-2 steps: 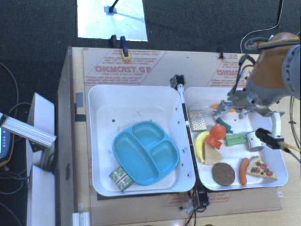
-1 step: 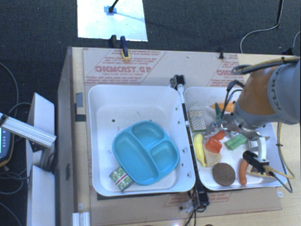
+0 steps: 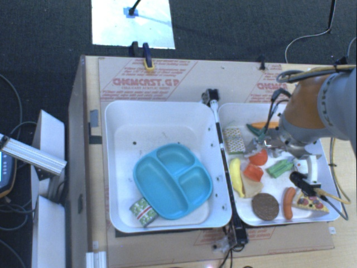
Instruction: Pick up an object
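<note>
You had a dark carpeted floor [image 3: 234, 21] around the bench [image 3: 167, 77], whose top was protective-film sheeting with red lettering. A pale square panel [image 3: 131, 15] lay on the floor beyond it, cables [image 3: 312, 35] trailing nearby.

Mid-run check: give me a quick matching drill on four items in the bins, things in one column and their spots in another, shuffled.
Things:
1. blue divided plate
2. banana
3. brown round patty
4. pizza slice

Spots:
A. right bin, near front edge, beside the sausage
B. left bin, centre
C. right bin, front right corner
D. right bin, along the left wall

Pairs: 1-B, 2-D, 3-A, 4-C
</note>
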